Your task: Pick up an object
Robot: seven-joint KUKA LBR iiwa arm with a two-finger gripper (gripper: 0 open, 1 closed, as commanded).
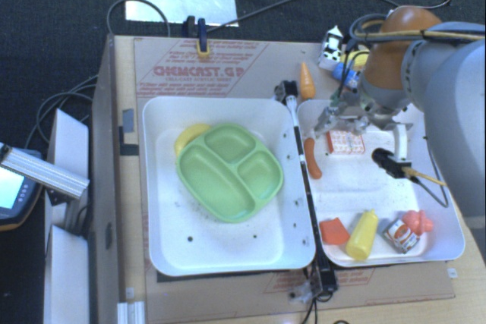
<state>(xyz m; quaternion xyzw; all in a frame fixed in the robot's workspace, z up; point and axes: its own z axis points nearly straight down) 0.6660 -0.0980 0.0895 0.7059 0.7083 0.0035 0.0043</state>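
Camera view: the hand (345, 120) sits low over the back part of the right bin (357, 190). It reaches in from the right, w/ the grey arm (448, 80) & its orange band (402, 42) behind it. Can't tell whether the hand is open or closed.

Just in front of the hand, a red-and-white packet (345, 143) lies flat on the bin floor. It's the nearest obj. to the hand, but whether they touch isn't clear. Left of the packet an orange-red sausage (311, 158) lies lengthwise, close to the wall btw. the two bins.

Well apart from the hand, a row of objs. lies along the front of the same bin:
- an orange block (334, 230)
- a yellow bottle (363, 233) on its side, tilted, just beside the block
- a small labelled can (401, 236)
- a pink toy (418, 222) touching the can's back-right side, near the bin's right wall

The left bin (228, 250) holds a green divided plate (228, 171) w/ three compartments. A yellow piece (190, 137) pokes out from under the plate's back-left edge.

Beyond the bins, on the tabletop (228, 64), an orange carrot (306, 81) stands approx. upright by the right bin's back-left corner. A black-and-white toy cow (332, 46) is farther back & to the right.
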